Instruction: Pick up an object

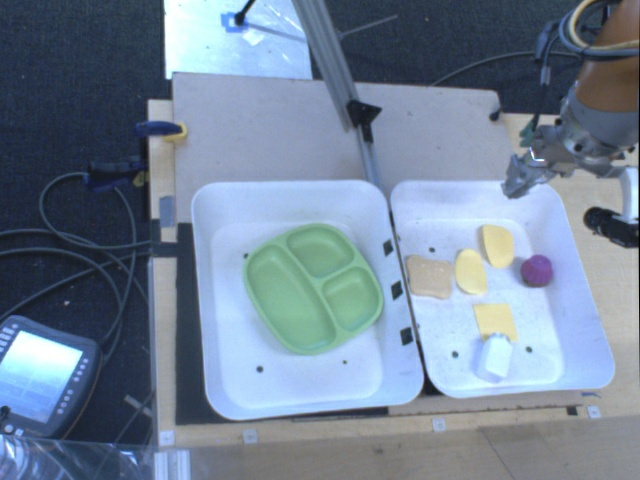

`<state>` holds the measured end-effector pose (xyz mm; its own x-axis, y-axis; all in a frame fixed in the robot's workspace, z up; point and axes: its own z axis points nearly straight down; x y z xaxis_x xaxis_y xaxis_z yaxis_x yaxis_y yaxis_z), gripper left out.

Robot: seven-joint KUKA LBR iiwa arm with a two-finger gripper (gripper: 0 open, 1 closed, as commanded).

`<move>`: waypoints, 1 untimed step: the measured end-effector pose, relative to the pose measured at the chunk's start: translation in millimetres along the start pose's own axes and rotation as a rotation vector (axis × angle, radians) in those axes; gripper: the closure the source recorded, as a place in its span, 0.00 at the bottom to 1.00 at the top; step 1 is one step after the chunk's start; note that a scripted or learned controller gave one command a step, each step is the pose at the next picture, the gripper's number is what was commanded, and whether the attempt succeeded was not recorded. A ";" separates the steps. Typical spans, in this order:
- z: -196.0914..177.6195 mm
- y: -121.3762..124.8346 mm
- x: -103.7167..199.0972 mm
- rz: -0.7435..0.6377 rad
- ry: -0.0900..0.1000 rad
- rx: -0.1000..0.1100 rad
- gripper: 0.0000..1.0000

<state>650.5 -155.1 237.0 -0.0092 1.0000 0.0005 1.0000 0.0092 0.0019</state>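
The right bin [570,228] holds several small items: a tan toast-like piece [430,277], two yellow pieces [471,271] [497,244], a purple ball [537,270], a yellow square [494,319] and a white block [493,357]. My gripper [520,182] hangs over the bin's far right corner, above and to the right of these items, with nothing seen in it. The arm's orange band [612,86] shows at the top right.
The left bin [215,368] contains a green divided tray [314,286]. A slanted metal pole [330,48] crosses the back of the bench. Cables and a teach pendant [40,373] lie on the floor at the left.
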 end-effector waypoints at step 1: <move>2.5 -12.8 62.9 -0.002 0.002 0.002 1.00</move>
<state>637.1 -92.4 234.5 -0.0115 0.9999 0.0028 0.9999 0.0115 0.0003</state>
